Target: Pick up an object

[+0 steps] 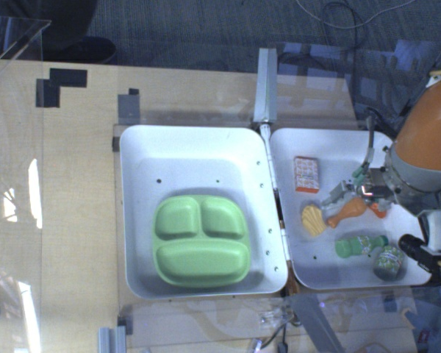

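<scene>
The hand [347, 194] is low in the right bin [331, 271], at the right of the frame, and its metal fingers [336, 193] are spread just above an orange toy [345, 210]; nothing is pinched between them. Below and left of it lie a yellow piece [313, 220], a green bottle [360, 245] and a dark round object [388, 262], and a small red and white box [306, 174] lies higher up. The left bin [140, 160] on the worktop [59, 197] holds a green divided tray [201, 239].
</scene>
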`<state>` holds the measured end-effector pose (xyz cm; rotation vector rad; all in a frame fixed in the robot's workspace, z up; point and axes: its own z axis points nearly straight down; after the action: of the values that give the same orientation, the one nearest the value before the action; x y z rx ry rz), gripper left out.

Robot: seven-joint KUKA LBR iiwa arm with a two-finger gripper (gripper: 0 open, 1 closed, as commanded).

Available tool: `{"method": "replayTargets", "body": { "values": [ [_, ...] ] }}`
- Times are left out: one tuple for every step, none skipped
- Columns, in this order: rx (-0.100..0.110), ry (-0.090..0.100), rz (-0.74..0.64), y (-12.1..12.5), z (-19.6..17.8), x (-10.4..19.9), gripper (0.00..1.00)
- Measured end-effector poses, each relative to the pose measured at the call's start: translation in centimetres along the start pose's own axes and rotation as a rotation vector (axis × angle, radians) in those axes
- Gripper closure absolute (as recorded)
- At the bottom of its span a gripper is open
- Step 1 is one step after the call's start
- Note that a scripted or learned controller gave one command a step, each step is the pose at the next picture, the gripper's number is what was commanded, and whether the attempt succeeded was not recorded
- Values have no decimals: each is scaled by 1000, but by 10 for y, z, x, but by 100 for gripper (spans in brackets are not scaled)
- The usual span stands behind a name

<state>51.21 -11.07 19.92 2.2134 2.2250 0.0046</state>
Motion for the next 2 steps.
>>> {"method": "replayTargets", "body": {
  "values": [
    [-14,-1,44,33,96,-26,0],
    [-21,0,42,35,84,-25,100]
  ]
}}
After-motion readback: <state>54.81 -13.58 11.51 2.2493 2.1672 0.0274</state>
